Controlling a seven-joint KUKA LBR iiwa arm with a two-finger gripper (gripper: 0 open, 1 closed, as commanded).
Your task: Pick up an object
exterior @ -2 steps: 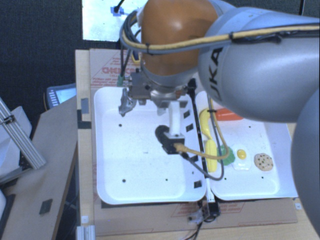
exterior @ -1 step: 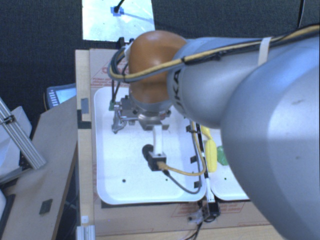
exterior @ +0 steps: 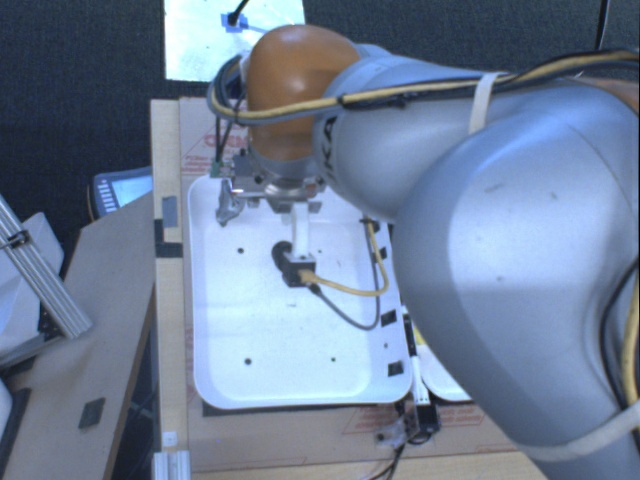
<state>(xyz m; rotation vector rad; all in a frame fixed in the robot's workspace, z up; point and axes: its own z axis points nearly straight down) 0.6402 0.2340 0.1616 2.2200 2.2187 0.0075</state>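
Note:
My gripper (exterior: 229, 208) hangs low over the far left corner of the left white bin (exterior: 250, 373), just under the orange wrist band (exterior: 290, 88). It looks small and metallic from here, and the wrist hides most of it. The bare floor of the left bin shows a few small dark dots. My grey arm (exterior: 500, 218) covers nearly the whole right bin (exterior: 448, 386), of which just a sliver of rim shows, so whatever lies in it is hidden.
The bins rest on a cardboard-topped bench (exterior: 170, 298). A white sheet (exterior: 200, 28) lies behind the bins. At the left stand an aluminium rail (exterior: 40, 278) and a small screen (exterior: 120, 190). Black clips (exterior: 393, 370) sit between the bins.

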